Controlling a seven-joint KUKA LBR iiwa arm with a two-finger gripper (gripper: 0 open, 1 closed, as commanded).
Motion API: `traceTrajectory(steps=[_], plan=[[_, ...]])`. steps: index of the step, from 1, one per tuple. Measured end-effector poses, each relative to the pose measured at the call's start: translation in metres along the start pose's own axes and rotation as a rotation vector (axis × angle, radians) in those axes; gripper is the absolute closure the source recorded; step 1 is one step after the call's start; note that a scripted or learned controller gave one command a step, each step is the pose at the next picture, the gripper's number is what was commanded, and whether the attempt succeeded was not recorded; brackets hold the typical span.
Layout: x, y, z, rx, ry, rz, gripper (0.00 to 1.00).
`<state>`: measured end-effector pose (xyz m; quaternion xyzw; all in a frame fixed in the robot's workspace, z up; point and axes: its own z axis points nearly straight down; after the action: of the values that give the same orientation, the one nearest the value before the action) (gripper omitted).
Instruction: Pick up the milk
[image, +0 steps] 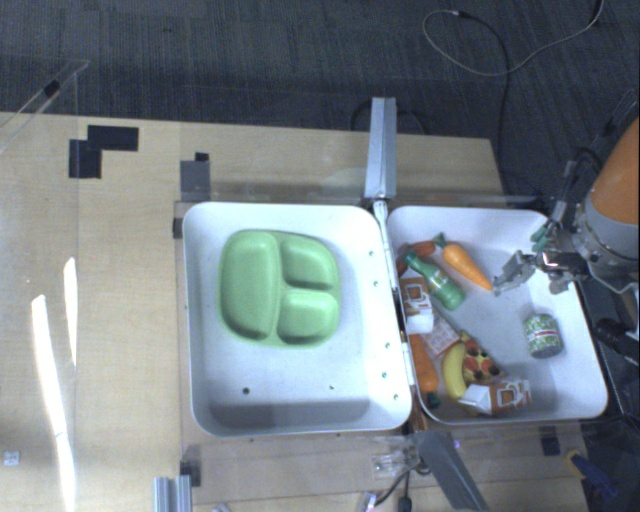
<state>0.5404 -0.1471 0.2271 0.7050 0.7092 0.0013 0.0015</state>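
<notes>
Gripper (527, 263) hung over right bin (590, 375), upper right part, well apart from milk; finger state not discernible. Milk carton (417, 300) lay at bin's left wall, touching green bottle (437, 281), carrot (466, 266) near, banana (455, 370) and box (503, 396) below. Risk: crowding and wall likely blocked one finger; neighbour grabbed instead.

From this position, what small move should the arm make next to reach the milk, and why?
Probably shift the gripper toward the left wall of the right white bin. The small white milk carton with a brown label lies there, beside the green bottle, while the gripper hangs over bare bin floor near the orange carrot, holding nothing.
</notes>
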Motion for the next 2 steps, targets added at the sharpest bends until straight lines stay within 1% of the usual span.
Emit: traceTrajectory(steps=[1,2], plan=[[0.132,-0.052,0.034,0.001,0.001,-0.015,0.00],[0.038,-0.024,0.054,0.000,0.000,0.038,0.00]])
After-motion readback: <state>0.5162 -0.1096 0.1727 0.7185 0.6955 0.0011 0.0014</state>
